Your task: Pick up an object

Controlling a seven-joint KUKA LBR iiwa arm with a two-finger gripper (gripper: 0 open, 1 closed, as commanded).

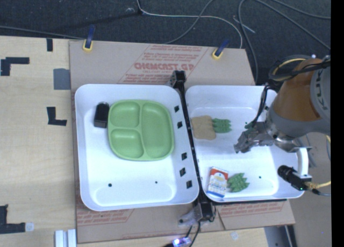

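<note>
From my remote station I see a cardboard sheet [161, 60] spread over the wooden bench [32, 133], carrying two shallow white bins pressed side by side and joined along a black divider strip [185, 127]. The arm [301, 103], grey with an orange band, reaches in from the right and hangs over the right bin [263, 184]. The left bin [88, 186] holds a green plate [141, 130] with three compartments, lying flat near the bin's middle, and a small black block [101, 115] just beside the plate's left edge. In the right bin, a tan piece [203, 127] lies near the divider with a green leafy toy [221, 126] touching its right side; toward the front wall a small red-and-white carton [217, 181] lies flat, and a second green toy [237, 182] sits just beside it on the right. The gripper [244, 142] hovers over bare white floor in the middle of the right bin, to the right of the tan piece and behind the carton; I see nothing between its fingers, and from this angle I cannot tell whether it is released or clenched. Black cables [215, 9] trail across the dark floor behind the bench, and two yellow clamps [87, 44] pin the cardboard's far edge
</note>
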